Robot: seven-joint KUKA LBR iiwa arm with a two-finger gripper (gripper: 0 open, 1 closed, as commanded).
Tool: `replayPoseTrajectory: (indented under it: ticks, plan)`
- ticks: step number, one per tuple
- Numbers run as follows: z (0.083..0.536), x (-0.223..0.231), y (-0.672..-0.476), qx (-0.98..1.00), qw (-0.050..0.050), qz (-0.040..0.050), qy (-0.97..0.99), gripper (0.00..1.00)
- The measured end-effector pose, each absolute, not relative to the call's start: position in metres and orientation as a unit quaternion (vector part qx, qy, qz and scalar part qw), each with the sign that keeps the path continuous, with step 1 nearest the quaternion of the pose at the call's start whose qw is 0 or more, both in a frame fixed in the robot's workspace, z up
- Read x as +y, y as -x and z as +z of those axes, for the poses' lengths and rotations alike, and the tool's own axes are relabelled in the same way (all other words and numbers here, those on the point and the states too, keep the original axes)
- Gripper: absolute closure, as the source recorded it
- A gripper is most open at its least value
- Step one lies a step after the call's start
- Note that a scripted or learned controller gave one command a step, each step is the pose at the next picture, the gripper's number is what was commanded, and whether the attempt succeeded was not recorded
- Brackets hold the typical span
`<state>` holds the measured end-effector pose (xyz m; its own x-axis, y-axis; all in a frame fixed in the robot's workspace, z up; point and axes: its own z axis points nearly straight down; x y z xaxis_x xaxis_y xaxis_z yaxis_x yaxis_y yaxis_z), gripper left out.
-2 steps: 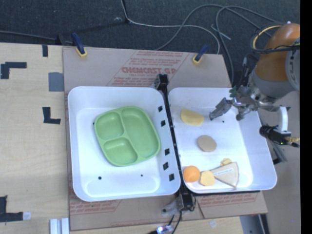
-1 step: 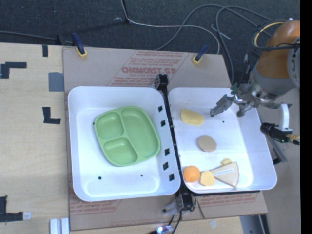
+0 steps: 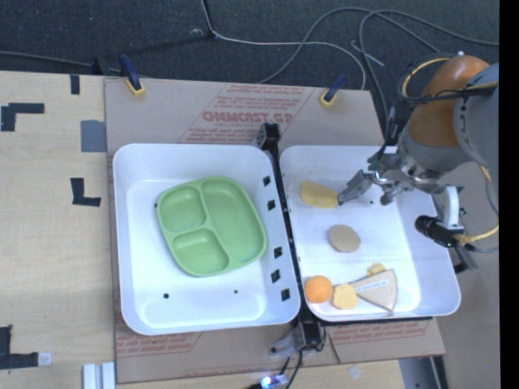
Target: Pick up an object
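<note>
Yellow block (image 3: 319,195) lies flat in the right bin (image 3: 422,306), near its back-left corner, close to the divider. Its long axis runs roughly left to right, tipped slightly down toward the arm's side. I'd say the gripper (image 3: 354,191) is angled low just beside its right end to line up a grab along that axis. One dark finger points at the block; whether the fingers are spread or closed I cannot tell. Nothing sits between them, as far as I can see.
</note>
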<state>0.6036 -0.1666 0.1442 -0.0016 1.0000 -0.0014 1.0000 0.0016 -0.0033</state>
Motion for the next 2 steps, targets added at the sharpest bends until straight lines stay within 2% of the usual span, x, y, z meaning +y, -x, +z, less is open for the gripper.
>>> replayPoseTrajectory:
  ticks: [1,2]
  plan:
    - [0.091,-0.166,-0.603,-0.708,0.001,0.0020,0.707,0.00]
    - [0.103,-0.165,-0.603,-0.708,0.001,0.0011,0.706,1.00]
